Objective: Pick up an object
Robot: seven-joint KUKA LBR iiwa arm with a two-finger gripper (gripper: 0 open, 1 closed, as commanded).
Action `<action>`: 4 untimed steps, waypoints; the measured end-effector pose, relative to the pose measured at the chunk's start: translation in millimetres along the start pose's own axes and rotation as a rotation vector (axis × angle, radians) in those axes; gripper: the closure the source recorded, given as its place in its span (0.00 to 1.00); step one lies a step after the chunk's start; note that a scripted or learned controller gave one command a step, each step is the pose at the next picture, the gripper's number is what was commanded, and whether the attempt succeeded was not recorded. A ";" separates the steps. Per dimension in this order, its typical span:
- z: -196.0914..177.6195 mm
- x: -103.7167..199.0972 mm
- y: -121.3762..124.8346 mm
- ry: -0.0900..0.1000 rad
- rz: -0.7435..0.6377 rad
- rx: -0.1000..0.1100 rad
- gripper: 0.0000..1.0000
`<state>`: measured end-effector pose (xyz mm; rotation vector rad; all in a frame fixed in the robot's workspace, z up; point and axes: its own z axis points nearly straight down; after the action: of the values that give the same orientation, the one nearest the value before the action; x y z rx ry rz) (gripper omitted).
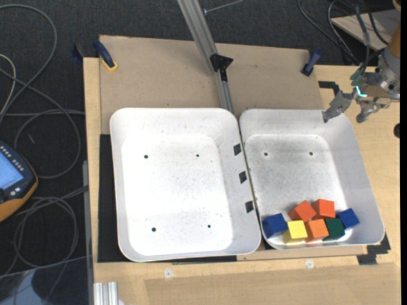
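Blocks (310, 221) lie bunched in the near right corner of the right bin (356, 164): two blue ones at the ends of the cluster, a yellow one near the front, orange ones in the middle, a dark green one toward the right. The gripper (351, 105) hangs at the far right corner of that bin, above its rim, well apart from the cluster, with its fingers (334, 110) spread wide and nothing between them. The left bin (172, 183) beside it on the desk (210, 68) holds no blocks. The step in hand looks to be the approach. To do it well, the arm should travel toward the near edge, centre over one block at the outside of the pile, such as the left blue one (274, 224), which has free space on its left side, and descend with the fingers straddling two free faces rather than wedging between neighbours. The blocks look close to cubic, so none shows a clear long axis; their faces sit at slightly different angles, and the cluster as a whole runs left to right along the bin's near wall.
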<state>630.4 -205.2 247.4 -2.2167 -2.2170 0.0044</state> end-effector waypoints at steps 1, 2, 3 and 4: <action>-3.2 0.2 0.9 -0.002 -0.001 -0.004 0.00; 41.4 7.4 1.4 -0.001 -0.001 -0.001 0.00; 88.7 15.1 6.1 0.000 -0.001 0.000 0.00; 141.8 16.0 5.6 -0.001 -0.001 0.000 0.00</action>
<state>635.1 -188.9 105.7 -2.2157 -2.2181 0.0053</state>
